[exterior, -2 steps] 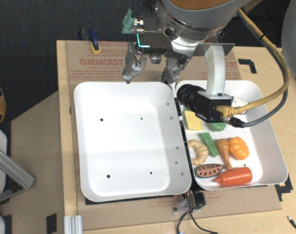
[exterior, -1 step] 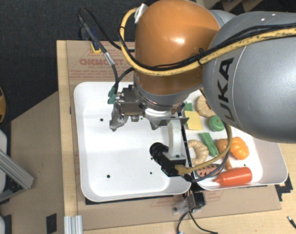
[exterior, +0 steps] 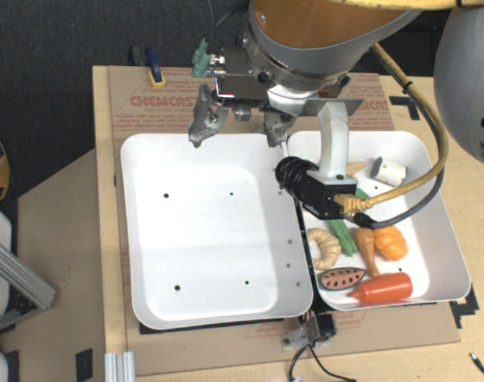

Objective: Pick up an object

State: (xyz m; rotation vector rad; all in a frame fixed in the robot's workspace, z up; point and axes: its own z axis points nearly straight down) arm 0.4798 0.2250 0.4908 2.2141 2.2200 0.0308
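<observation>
Above far rim of left-hand bin point(exterior: 202, 237), gripper point(exterior: 238, 130) gapes wide; grasping nothing.

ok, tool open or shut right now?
Open. The tool's two fingers stand wide apart over the far rim of the view's left bin, with nothing between them.

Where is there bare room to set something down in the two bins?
Left shallow white bin: whole floor bare, from the open hand at its back rim to the front. Right white bin: crowded along its left and front, red tapered toy, orange rounded toy, tan ridged toy; only a strip by the right wall is bare.
</observation>
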